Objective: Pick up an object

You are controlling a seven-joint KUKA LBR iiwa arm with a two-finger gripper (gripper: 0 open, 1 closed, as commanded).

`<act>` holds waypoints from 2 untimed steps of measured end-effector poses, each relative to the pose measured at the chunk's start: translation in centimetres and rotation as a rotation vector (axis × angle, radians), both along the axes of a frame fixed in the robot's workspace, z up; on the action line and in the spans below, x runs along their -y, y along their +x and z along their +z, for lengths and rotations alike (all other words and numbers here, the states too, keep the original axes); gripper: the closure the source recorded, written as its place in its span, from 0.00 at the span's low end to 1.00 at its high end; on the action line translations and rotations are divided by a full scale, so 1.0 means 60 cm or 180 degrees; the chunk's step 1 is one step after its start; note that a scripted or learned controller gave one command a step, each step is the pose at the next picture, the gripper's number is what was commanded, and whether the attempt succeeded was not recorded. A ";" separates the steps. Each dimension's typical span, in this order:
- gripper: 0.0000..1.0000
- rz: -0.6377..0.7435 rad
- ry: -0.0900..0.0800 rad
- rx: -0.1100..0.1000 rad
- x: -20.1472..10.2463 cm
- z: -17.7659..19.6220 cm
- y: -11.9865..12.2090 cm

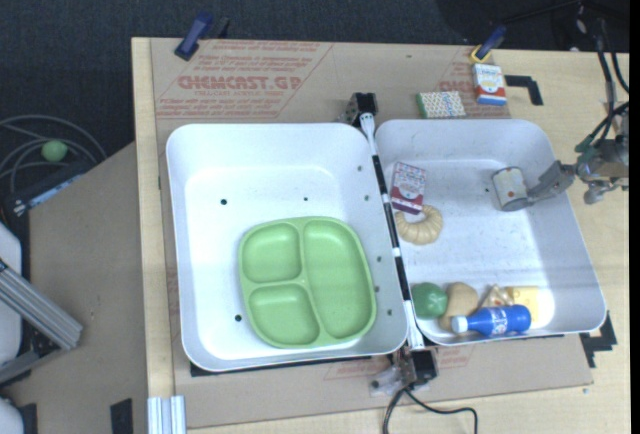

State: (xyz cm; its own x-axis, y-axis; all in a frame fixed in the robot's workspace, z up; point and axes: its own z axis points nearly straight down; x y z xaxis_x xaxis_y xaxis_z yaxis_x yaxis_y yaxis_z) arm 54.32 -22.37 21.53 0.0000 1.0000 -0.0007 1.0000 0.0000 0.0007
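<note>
**Claw state.** The claw [507,188] is over the right bin [566,252], near the wall on the arm's side. Whether it is released or clenched cannot be told from the camera view. No object is seen in its grasp.

**Object positions relative to the claw.**
- The red-and-white carton [408,184] lies level with the claw, well apart from it, on the side away from the arm and close to the wall between the bins.
- The beige ring [417,225] touches the carton's lower end, slightly nearer the camera than the claw.
- The green ball [430,299], tan lump [460,298], blue bottle [494,322] and yellow object [523,301] are packed together at the bin's front wall, well apart from the claw on the camera side.
- The green divided plate [305,280] lies in the left bin [200,222], farthest from the claw.

**Probable faults.**
1. Empty closure. The surface below the claw appears to be bare bin floor. A descent from this position would likely take nothing.
2. Double contact. The carton and ring touch. A grasp on one may push or drag the other.
3. Crowding. The front group leaves little clearance. The bottle is round and may roll against the wall.
4. Wall interference. All candidates lie close to a bin wall, which may obstruct a full descent.
</note>
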 end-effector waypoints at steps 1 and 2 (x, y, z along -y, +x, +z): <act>0.00 0.0004 0.0001 -0.0001 -0.013 -0.112 0.107; 0.00 0.0016 0.0034 -0.0011 -0.009 -0.207 0.122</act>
